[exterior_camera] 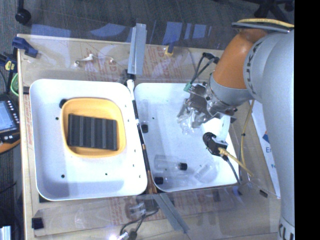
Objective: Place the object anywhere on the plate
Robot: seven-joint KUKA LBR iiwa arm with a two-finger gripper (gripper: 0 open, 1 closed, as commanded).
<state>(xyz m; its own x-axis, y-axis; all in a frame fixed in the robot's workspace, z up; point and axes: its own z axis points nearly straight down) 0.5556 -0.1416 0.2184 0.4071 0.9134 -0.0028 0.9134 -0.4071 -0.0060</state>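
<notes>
The plate (93, 129) lies in the left bin (45, 149). It is a yellow, rounded-rectangle plate, and its middle is covered by a dark ribbed insert with four or five raised bars running top to bottom. It sits a little toward the upper left of the bin, and no object lies on it.

The right bin (167, 134) holds clear plastic things that are hard to see against the white floor. One clear bottle (170, 165) with a small black cap lies on its side near the bottom edge of this bin. Another clear rounded piece (206, 172) lies to the right of it, near the bottom right corner. The outlines of both are faint, so I cannot say their exact shape.

The arm (260, 69) reaches in from the right, and the gripper (192, 118) is low over the upper right part of the right bin. Something transparent and crinkled shows at its tip, but I cannot tell if it is an object between the fingers or only a glare. How wide the claw stands is also not clear from this angle.

A small black item (144, 128) sits at the left wall of the right bin.
</notes>
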